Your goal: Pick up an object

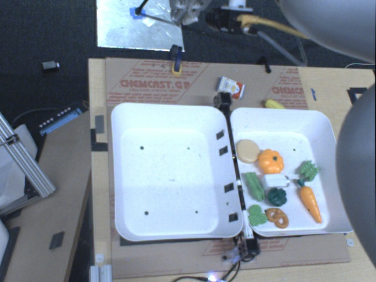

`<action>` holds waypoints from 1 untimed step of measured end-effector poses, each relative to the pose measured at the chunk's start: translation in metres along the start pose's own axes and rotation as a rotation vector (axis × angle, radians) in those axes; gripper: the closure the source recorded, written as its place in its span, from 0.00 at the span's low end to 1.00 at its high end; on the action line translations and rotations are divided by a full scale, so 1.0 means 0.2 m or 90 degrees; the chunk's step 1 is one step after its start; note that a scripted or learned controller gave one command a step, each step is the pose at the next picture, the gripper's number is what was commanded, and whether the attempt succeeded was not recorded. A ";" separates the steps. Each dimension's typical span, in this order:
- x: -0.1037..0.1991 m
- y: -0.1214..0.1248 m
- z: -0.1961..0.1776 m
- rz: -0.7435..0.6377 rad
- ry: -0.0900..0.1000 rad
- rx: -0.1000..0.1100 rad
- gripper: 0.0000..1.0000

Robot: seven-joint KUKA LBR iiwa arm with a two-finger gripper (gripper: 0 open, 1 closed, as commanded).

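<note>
1. Grey arm (357, 175) looms blurred at the right edge, over the right bin's outer wall, with more of its bulk across the top right corner; whether the pincer is wide or narrow I cannot tell.
2. Any object will serve, and all lie in the right bin (282, 119): a tan disc (247, 150) touching an orange pumpkin (271, 161); a carrot (309, 202) near the outer wall; a pretzel (277, 217) at the near rim.
3. My judgement: the carrot is the best target; it lies fairly apart from its neighbours, so a grasp across its narrow width should close cleanly.
4. The middle cluster looks riskier; a green pod (254, 187), a white block (276, 180) and a dark green piece (277, 197) sit touching or just beside one another, so a descent there may only nudge them.
5. Keep clear of the clips along the divider between the bins.
6. The left bin (170, 175) sits alongside; both rest on a brown printed board (155, 82) over a tan bench.
7. Behind lie a yellow item (274, 104), a small packet (231, 87), a silver sheet (126, 16) and dark floor.
</note>
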State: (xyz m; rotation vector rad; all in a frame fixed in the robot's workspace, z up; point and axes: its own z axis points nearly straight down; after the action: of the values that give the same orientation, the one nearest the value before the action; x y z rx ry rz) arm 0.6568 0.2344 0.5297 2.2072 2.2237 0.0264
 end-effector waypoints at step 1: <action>-0.46 0.06 0.06 0.008 -0.005 0.011 1.00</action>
State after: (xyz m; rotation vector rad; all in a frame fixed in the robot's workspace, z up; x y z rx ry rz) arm 0.6692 0.1425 0.5174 2.2265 2.2135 -0.0005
